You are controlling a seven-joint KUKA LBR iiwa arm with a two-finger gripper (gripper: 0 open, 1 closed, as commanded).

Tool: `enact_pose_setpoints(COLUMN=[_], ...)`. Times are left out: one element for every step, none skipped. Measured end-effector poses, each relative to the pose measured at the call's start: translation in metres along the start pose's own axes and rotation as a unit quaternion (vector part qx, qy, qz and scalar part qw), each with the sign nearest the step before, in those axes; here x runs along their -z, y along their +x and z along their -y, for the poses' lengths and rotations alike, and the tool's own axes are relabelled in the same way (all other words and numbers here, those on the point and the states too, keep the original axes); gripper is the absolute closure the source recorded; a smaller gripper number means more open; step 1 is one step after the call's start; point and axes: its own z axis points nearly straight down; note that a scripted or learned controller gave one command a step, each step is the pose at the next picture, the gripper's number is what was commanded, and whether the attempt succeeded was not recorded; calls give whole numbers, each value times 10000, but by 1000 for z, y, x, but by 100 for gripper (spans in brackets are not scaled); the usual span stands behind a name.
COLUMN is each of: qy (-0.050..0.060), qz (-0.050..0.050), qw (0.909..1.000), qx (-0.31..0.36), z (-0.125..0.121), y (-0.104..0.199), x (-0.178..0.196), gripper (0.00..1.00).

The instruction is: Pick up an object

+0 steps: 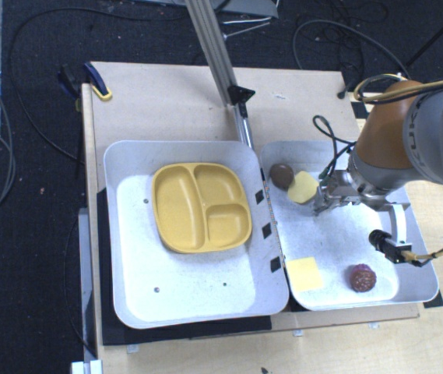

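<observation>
The right bin point(408, 291) holds a pale yellow round object point(303, 187) next to a brown ball point(282, 176) at its far left. A flat yellow square point(304, 273) lies near its front left, and a dark red knobbly ball point(362, 278) sits near the front right. My gripper point(324, 199) is low in the right bin, just right of the pale yellow object and touching or nearly touching it. Nothing shows between its fingers.
The left bin point(128, 287) holds a yellow sectioned plate point(202, 206). A slanted metal pole point(215, 41) rises from the bench behind the bins. The grey arm with its orange band point(388, 127) hangs over the right bin's far right side, with cables trailing.
</observation>
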Motion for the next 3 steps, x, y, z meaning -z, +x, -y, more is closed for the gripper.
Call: enact_pose_setpoints(qy=[-5, -5, -3], qz=[-6, -4, -7], qw=[10000, 10000, 10000], qx=[4, 4, 20], z=[-3, -3, -4], y=[-7, -16, -16], x=[62, 109, 155], gripper=[100, 100, 100])
